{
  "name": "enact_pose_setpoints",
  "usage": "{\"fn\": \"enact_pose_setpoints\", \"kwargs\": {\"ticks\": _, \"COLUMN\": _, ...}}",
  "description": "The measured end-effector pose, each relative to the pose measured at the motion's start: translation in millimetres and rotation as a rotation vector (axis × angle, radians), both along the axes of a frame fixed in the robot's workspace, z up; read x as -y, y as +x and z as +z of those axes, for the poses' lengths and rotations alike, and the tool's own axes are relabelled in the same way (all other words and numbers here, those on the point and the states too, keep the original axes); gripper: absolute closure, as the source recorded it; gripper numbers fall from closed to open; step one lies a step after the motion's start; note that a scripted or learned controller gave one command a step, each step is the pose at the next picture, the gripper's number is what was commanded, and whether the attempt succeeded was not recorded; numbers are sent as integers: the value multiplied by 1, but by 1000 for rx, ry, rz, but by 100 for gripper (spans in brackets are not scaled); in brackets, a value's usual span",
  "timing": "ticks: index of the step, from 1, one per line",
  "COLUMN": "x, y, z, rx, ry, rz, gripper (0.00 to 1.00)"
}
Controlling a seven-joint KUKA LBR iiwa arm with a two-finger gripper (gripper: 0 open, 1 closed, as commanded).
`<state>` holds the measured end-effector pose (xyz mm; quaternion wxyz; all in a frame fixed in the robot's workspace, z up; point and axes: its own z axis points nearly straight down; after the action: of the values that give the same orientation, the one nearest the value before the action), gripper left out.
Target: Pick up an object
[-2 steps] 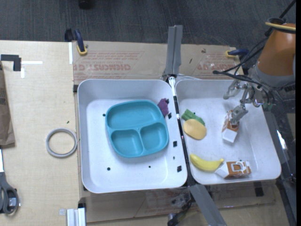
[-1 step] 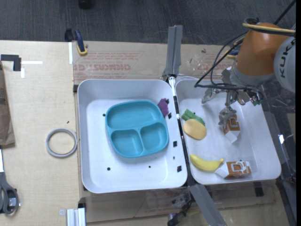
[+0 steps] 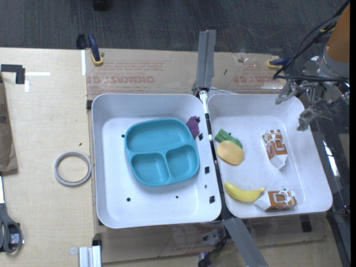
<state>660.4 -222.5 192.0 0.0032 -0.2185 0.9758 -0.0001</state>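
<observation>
1. White plastic, two shallow bins side by side on the bench [image 3: 39, 121]: left bin [image 3: 105, 193], right bin [image 3: 311, 193], parted by a grey divider bar [image 3: 206, 54] running up from their shared edge.
2. Left bin holds a teal tray [image 3: 162, 151] with three compartments, lying flat near the middle. A small purple piece [image 3: 193, 125] sits just beside the tray's upper right corner, against the bin's right wall.
3. Right bin, left part: a yellow-orange rounded lump [image 3: 231, 153] with a green piece [image 3: 228, 137] touching its upper edge.
4. Right bin, lower part: a banana [image 3: 243, 193] lying flat, its right tip touching or almost touching a small orange-and-white carton [image 3: 279, 199] near the lower right corner.
5. A second orange-and-white carton [image 3: 275, 147] lies in the right half of that bin, well apart from the lump and above the first carton.
6. Arm comes in from the right, orange band at the frame edge. The tool [image 3: 295, 107] hangs over the upper right corner of the right bin; its two fingers stand spread apart with nothing between them. All objects lie apart from it.
7. Bench left of the bins: a grey ring [image 3: 73, 168], scissors [image 3: 9, 232] at the lower edge, a brown bag [image 3: 6, 132] at the left edge.
8. Cardboard [image 3: 139, 74] lies under the bins' far side.
</observation>
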Motion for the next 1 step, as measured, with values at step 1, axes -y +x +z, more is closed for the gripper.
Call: {"fn": "enact_pose_setpoints", "kwargs": {"ticks": 1, "x": -1, "y": -27, "z": 51, "rx": -1, "ry": 1, "rz": -73, "gripper": 0}}
